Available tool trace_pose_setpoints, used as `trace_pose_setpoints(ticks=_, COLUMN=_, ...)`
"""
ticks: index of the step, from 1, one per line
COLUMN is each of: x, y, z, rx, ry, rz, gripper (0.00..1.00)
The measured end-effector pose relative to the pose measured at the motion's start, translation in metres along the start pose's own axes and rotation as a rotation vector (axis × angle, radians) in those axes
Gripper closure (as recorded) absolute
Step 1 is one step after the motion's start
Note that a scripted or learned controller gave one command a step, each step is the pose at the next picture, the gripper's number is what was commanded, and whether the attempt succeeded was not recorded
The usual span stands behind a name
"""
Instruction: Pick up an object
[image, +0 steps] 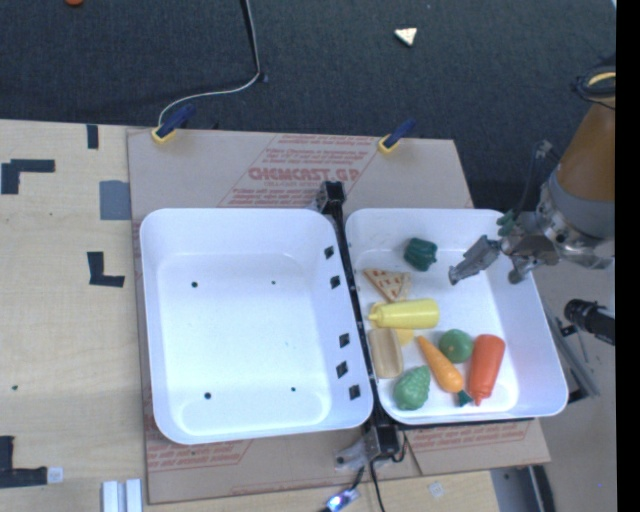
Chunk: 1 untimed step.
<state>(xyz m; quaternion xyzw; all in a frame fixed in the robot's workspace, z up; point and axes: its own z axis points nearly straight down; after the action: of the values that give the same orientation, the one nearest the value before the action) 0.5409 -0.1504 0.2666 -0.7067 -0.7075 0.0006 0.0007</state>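
The gripper (492, 260) hangs over the right bin (520, 400), toward that bin's 2 o'clock corner, with the grey arm (585, 190) and its orange band reaching in from 3 o'clock. Its two fingers are spread apart, one finger (472, 262) pointing toward 8 o'clock and the other angled down near the bin's right wall, and nothing sits between them. The toys all lie in the right bin. A dark green pepper (420, 253) sits alone toward 11 o'clock of the bin, just at 9 o'clock of the gripper and apart from it. Below it, against the left wall, is a tan waffle wedge (387, 284), and touching its lower edge lies a yellow corn cob (404, 315) set crosswise. A pale bread stick (385, 351) lies under the cob toward 6 o'clock. At the bin's 6 o'clock end a green broccoli (411, 388) rests beside an orange carrot (440, 364), which slants from 11 to 5 o'clock. A small green ball (456, 345) touches the carrot at its 2 o'clock side, and a red-orange pepper (485, 368) stands just at 3 o'clock of both. The left bin (160, 300) lies beside the right one, the two joined by a row of black clips (344, 340), on a cardboard sheet (290, 175).
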Motion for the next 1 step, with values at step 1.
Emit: trace_pose_setpoints(ticks=1, x=0.0016, y=0.0677, z=0.1496, rx=0.009, ry=0.002, rz=-0.003, gripper=0.00)
